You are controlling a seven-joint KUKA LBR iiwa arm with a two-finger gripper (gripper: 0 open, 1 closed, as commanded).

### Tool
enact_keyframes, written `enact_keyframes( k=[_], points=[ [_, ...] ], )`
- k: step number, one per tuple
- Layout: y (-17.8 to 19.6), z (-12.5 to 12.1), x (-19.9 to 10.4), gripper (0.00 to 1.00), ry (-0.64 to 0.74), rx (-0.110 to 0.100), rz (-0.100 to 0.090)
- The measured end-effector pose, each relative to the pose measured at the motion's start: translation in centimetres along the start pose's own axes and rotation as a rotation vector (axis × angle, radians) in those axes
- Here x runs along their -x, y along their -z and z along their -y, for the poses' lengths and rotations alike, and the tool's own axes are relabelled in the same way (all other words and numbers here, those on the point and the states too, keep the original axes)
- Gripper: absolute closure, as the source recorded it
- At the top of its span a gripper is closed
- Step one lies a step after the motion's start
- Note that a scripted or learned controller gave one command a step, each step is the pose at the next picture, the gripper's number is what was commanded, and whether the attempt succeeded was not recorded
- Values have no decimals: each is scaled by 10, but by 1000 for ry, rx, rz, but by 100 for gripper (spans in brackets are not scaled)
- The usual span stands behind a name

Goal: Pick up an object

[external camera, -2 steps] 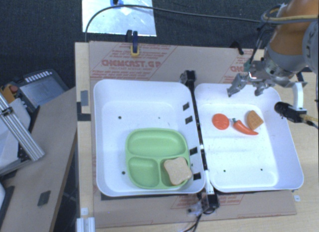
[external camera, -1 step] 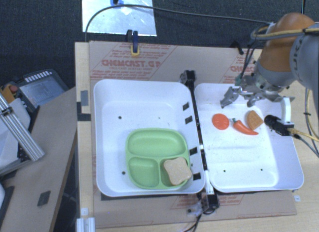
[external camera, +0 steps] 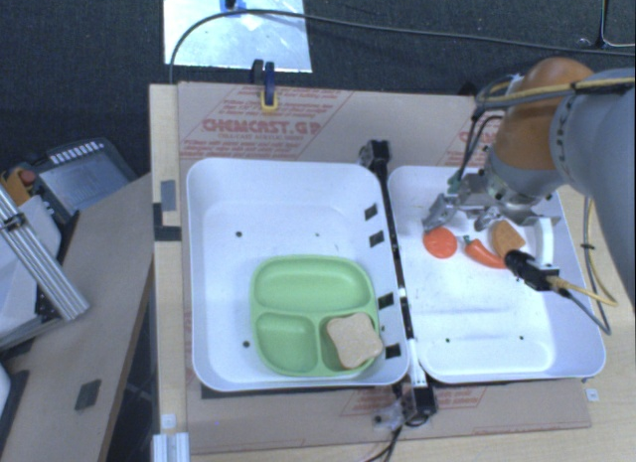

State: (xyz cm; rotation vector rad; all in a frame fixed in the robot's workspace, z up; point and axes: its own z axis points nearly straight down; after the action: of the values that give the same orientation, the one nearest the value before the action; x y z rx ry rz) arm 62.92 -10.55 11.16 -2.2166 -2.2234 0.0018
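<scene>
Arm: the grey arm (external camera: pixel 591 137), with its orange band (external camera: pixel 527 127) above the wrist, reaches in from the right over the far part of the right bin.
Gripper: the gripper (external camera: pixel 460 217) is low over the far left part of the right bin (external camera: pixel 497 346), just far of the three small items there.
Grip state: cannot be told from this view; nothing is seen held.
Round item: a red-orange ball-like piece (external camera: pixel 440 242) lies on the bin floor just near of the gripper, close to the bin's left wall.
Long item: an orange carrot-like piece (external camera: pixel 485 253) lies just right of the round piece, slanting toward the near right.
Tan item: a tan-orange lump (external camera: pixel 507 235) sits just far and right of the long piece, partly under the wrist; whether the two touch is unclear.
Left bin: the left bin (external camera: pixel 268 202) holds a green divided plate (external camera: pixel 303 286) in its near half.
Bread: a slice of bread (external camera: pixel 354 340) lies in the plate's near right compartment, reaching its right rim.
Between bins: black clips (external camera: pixel 376 239) sit along the seam where the two bins meet.
Under bins: a cardboard sheet (external camera: pixel 328 122) with red print.
Far edge: a yellow and black clamp (external camera: pixel 266 87) grips the cardboard's far edge, and a shiny metal plate (external camera: pixel 234 8) lies beyond it.
</scene>
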Motion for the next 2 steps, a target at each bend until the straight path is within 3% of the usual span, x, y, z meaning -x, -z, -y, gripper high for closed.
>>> enact_keyframes(
  k=[1, 2],
  points=[
    [14, -1, 1, 100, -1, 5, 1],
    [78, 2, 2, 100, -1, 10, 2]
  ],
)
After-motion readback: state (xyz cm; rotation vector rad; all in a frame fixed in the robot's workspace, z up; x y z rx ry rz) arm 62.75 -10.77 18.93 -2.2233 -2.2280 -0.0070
